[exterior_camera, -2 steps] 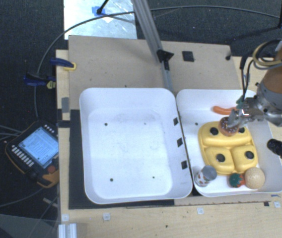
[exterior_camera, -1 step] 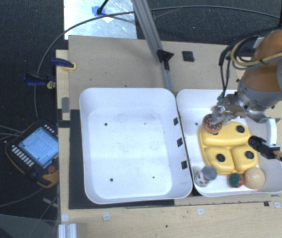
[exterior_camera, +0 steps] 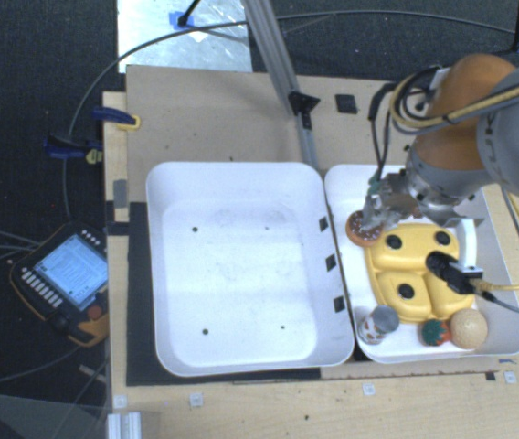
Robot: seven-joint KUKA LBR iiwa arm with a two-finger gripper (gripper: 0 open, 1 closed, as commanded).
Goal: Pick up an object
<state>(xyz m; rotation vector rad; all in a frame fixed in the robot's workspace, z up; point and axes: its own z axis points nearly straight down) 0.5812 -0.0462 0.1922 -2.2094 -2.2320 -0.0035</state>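
Donut [exterior_camera: 364,230] lies flat beneath tool [exterior_camera: 376,210].

No legible text, label, brand, number or sign is found; the lit screen of the handheld pendant [exterior_camera: 66,273] is too blurred to be read.

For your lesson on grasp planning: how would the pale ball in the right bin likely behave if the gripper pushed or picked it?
The pale ball looks round and smooth, so a push would probably roll it. It sits in the bin corner, against the yellow object, which may stop it. Two fingers might slip off its curve.
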